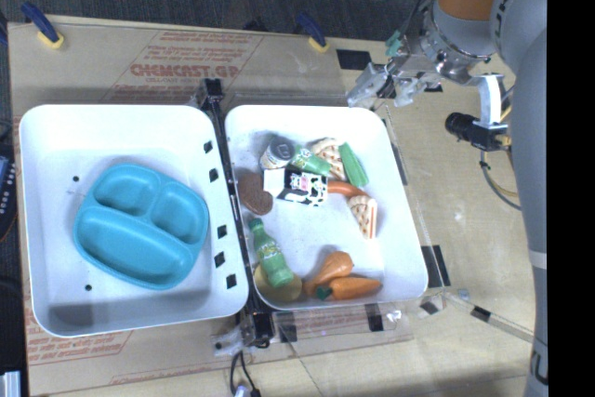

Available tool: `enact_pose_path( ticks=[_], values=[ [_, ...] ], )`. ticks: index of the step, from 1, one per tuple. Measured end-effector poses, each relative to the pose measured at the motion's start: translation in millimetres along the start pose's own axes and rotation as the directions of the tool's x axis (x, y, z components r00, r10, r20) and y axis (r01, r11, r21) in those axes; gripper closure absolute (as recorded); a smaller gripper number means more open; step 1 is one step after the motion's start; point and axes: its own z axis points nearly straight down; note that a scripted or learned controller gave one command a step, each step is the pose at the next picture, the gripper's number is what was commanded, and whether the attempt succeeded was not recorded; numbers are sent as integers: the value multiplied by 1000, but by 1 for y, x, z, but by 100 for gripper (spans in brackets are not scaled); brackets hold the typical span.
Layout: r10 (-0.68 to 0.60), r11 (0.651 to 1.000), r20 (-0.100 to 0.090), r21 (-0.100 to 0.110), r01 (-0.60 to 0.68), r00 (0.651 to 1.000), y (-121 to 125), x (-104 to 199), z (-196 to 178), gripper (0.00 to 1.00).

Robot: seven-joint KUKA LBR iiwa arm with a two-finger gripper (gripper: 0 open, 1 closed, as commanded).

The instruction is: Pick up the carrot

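Carrot (351,288) lay touching neighbouring toys; you risked a mis-grasp, and the gripper's (372,91) finger state was unclear.

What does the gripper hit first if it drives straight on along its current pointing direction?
Probably the far right rim of the right bin: the gripper points down-left at that corner. The carrot lies at the near edge. Depth is unclear.
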Motion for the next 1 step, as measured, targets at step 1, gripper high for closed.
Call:
enact_pose_path(
  ticks=[1],
  values=[
    [-184, 983, -5, 4, 184, 983, -60, 8, 110, 0]
  ],
)
